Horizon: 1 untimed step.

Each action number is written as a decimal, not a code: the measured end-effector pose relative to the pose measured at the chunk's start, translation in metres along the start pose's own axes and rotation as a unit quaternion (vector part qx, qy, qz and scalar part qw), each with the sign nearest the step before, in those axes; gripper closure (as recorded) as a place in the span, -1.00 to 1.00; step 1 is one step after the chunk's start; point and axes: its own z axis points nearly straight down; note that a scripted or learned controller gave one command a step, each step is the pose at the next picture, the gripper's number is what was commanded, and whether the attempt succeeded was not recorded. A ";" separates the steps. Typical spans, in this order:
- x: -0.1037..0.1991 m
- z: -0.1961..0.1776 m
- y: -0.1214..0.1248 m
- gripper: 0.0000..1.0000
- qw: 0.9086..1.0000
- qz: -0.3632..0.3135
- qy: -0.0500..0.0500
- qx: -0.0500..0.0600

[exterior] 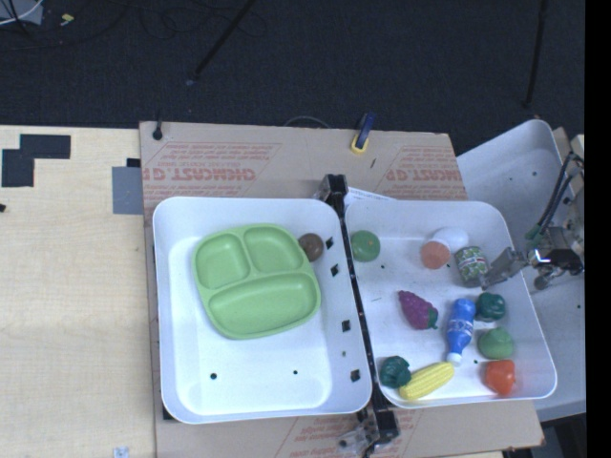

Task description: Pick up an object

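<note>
The right bin (401, 219) holds several toy foods: a green ball (365, 246), an orange ball (435, 254), a small green can (471, 263), a purple fruit (417, 309), a blue bottle (460, 327), a dark green pepper (491, 305), a light green fruit (495, 343), a red tomato (499, 377), a yellow corn cob (427, 380) and a dark green vegetable (394, 369). My gripper (531, 260) hangs at that bin's right rim, just right of the can, with nothing visibly in it.
In the left bin (191, 370) lies a green divided plate (256, 280), with a brown ball (310, 246) by the divider. A white lid-like piece (451, 239) rests behind the orange ball. A grey panel (516, 165) stands at the back right.
</note>
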 end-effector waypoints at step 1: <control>0.000 -0.005 0.002 -1.00 1.000 -0.001 -0.001 -0.005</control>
